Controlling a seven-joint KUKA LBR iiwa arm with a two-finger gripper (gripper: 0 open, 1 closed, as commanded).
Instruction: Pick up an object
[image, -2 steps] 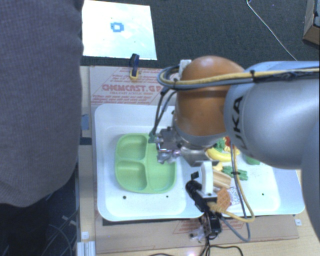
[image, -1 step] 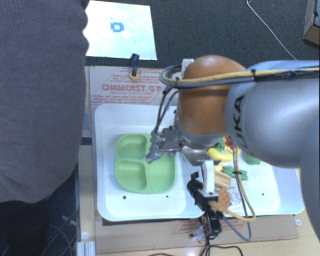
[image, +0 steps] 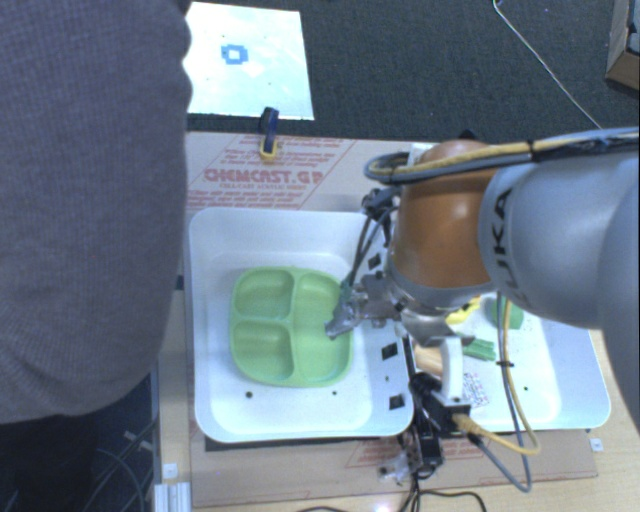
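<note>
Camera view from above had me reaching in from the right, with my grey forearm and the orange band (image: 445, 225) hanging over the seam between the two white bins. My gripper (image: 345, 318) was down low in the left bin (image: 290, 415), right at the right-hand edge of the green divided plate (image: 285, 325), and the metal tip looked like it was touching or just over the plate's rim there. Honestly couldn't make out how my gripper was set, since my own wrist and a bundle of black cables blocked that bit, so whether I had hold of anything is a cannot tell from me. The plate sat flat in the middle of the left bin, slightly toward the bin's near edge, three compartments facing up. Over in the right bin (image: 570, 395) most of the stuff was hidden under my arm, but a couple of small green pieces (image: 480, 350) peeked out near the bin's left edge, plus something yellowish (image: 462, 312) just beside them and a printed white wrapper (image: 478, 385) nearer the front. A yellow cable (image: 505, 440) looped off the bench's near edge. A big grey blurry shape (image: 90, 200) covered the whole left side, too close to tell what it was. Behind the bins, cardboard with red lettering (image: 265, 175) lay along the far edge.
</note>
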